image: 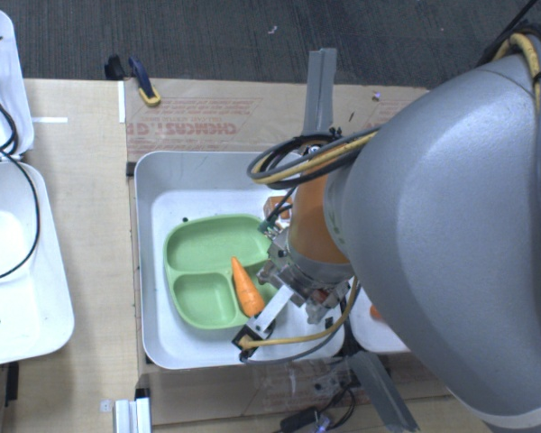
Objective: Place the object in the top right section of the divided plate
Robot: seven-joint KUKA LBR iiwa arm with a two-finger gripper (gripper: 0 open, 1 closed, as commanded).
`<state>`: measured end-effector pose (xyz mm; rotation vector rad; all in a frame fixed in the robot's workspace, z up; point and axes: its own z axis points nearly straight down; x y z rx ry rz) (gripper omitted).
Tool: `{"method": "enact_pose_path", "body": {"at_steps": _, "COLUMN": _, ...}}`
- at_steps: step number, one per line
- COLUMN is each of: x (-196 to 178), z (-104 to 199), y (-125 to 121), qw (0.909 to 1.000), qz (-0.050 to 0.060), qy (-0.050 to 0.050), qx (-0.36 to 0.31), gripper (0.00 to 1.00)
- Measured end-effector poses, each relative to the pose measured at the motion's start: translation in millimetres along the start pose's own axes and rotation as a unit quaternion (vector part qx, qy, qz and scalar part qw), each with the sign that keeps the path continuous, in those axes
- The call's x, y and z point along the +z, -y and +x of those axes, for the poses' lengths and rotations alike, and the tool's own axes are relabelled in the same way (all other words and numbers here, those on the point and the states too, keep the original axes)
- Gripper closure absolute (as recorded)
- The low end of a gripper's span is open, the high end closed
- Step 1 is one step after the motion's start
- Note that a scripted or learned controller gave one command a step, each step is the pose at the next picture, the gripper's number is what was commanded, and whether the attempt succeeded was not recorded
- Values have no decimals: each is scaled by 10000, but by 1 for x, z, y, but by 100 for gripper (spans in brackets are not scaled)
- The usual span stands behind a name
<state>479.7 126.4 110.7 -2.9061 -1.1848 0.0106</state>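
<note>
One green plate [203, 273] in one white bin [153, 206], one carrot [245, 288] at its 3 o'clock edge, pincer [275, 282] beside it, grip state unclear

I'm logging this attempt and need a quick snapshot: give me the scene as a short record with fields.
bin: white bin holding the plate
plate: green divided plate, lying flat in the bin
object: orange carrot, lying across the plate's right side
arm: grey arm over the bin's right part, hiding the plate's right edge
gripper: gripper beside the carrot; grip cannot be judged
</note>
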Motion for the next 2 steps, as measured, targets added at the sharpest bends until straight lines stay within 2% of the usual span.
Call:
{"method": "enact_pose_path", "body": {"at_steps": 1, "x": 22, "z": 11, "y": 15, "qw": 9996, "qz": -11, "qy": 10, "qx": -292, "gripper": 0}}
{"method": "enact_pose_path", "body": {"at_steps": 2, "x": -22, "z": 8, "y": -4, "qw": 9982, "qz": -16, "qy": 9, "qx": -592, "gripper": 0}}
